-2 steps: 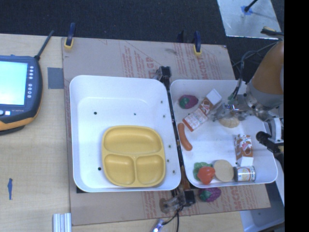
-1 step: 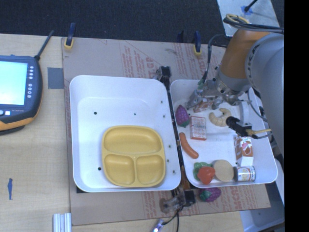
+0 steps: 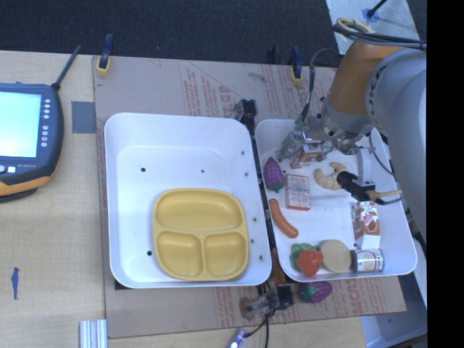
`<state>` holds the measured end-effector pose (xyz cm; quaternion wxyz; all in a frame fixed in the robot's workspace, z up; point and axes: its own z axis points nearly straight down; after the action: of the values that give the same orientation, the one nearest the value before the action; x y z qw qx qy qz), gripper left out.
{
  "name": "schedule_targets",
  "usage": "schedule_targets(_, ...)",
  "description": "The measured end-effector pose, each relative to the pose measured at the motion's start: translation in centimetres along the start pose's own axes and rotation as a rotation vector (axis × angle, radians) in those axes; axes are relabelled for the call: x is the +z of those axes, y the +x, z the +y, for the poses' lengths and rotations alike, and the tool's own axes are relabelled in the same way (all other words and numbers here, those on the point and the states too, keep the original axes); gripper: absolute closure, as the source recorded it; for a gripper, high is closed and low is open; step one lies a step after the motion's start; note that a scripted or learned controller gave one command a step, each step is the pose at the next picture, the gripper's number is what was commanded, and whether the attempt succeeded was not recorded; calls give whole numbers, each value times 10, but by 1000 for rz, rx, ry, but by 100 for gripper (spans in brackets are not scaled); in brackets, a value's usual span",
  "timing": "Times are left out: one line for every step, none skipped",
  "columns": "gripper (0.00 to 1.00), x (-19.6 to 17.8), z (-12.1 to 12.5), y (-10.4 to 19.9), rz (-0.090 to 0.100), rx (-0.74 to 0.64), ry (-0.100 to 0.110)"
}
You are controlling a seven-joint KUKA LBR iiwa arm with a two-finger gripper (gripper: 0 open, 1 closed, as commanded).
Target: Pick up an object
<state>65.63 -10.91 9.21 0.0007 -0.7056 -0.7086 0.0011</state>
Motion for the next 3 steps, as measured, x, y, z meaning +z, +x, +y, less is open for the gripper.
schedule_targets(0, 0, 0, 0, 0, 0, 0)
schedule_targets(0, 0, 0, -20, 0, 2, -1)
schedule_targets(0, 0, 0, -10, 1, 1, 2)
